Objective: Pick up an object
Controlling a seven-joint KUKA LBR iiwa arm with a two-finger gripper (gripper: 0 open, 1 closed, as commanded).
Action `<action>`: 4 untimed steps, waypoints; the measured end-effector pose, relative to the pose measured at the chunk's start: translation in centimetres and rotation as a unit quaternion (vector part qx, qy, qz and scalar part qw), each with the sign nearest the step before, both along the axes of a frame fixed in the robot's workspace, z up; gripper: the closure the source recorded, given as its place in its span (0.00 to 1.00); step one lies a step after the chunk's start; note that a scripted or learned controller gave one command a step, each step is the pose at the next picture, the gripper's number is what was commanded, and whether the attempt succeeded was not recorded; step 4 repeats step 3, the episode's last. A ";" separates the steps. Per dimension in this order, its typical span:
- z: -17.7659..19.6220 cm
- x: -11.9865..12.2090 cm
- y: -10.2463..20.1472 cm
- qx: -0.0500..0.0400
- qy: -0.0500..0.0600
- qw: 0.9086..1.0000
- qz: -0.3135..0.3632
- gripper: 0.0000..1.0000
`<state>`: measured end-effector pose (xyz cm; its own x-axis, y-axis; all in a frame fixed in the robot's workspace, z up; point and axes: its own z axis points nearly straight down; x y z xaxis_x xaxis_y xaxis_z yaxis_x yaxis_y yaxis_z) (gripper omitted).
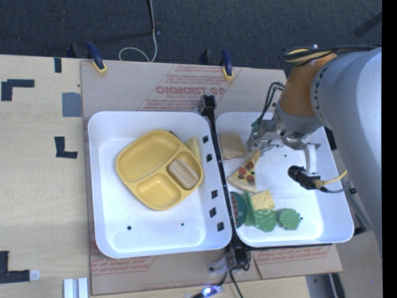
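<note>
In the right bin, my gripper hangs low over the bin's upper left part, its dark fingers pointing down just above a pizza slice. A tan bread-like piece lies to the gripper's left by the divider. Below the pizza sit a yellow cheese-like piece, a green leafy toy and a round green studded piece. Nothing shows between the fingers.
The left bin holds a yellow divided tray with a tan bun in one compartment and a yellow wedge beside it. A black divider runs between the bins. The grey arm covers the right bin's far right side.
</note>
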<state>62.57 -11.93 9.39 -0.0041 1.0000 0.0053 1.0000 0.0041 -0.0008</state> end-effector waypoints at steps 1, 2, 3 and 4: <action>9.3 -2.3 6.1 -0.002 0.000 1.000 0.002 1.00; 13.2 -6.1 9.4 -0.002 0.003 1.000 0.000 1.00; 14.2 -9.1 7.4 -0.003 0.004 1.000 -0.002 1.00; 14.2 -9.1 7.4 -0.003 0.004 1.000 -0.002 1.00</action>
